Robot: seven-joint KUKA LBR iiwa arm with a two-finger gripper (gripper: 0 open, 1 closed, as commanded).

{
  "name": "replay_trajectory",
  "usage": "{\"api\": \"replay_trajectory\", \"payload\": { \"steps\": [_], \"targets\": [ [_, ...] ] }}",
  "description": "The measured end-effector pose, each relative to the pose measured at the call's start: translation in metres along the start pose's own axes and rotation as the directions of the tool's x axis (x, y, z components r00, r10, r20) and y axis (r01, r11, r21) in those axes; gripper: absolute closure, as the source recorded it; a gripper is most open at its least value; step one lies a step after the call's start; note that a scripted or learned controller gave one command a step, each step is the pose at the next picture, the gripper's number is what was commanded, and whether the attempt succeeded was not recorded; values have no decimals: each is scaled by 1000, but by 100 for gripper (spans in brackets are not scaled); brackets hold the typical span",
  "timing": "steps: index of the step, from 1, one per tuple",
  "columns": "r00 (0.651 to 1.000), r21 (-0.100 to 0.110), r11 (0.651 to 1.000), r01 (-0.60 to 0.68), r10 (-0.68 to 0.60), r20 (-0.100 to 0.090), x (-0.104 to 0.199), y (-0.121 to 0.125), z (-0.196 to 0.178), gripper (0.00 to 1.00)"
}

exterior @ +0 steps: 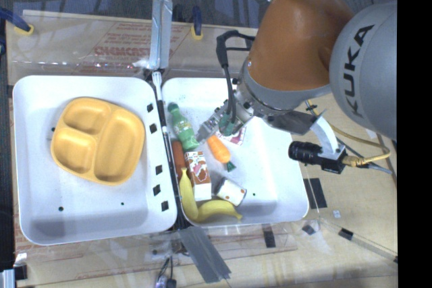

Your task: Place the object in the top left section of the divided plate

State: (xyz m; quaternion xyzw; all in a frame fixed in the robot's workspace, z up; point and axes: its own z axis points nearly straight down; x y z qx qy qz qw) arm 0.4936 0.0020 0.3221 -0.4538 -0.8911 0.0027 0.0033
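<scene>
Gripper (228,123) low in right white bin (283,195) beside orange plastic carrot (219,149); finger state unclear; yellow divided plate (98,139) in left bin (40,212).

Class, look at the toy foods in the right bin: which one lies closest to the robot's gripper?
The orange carrot. It lies just below the gripper, while the green bottle sits further left and the banana lies at the bin's near edge.

The yellow divided plate (98,140) looks like smooth, matt plastic. Both white bins (40,212) look smooth and a bit shiny. The arm's orange band (297,37) is glossy; its grey shell (374,64) shines too.
</scene>
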Motion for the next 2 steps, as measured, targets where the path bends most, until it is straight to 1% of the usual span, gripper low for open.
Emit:
{"api": "replay_trajectory", "payload": {
  "steps": [1,2],
  "targets": [
    [999,-2,999,53,-53,2,-40,33,26,100],
    [999,-1,999,35,-35,0,-20,-13,30,100]
  ]
}}
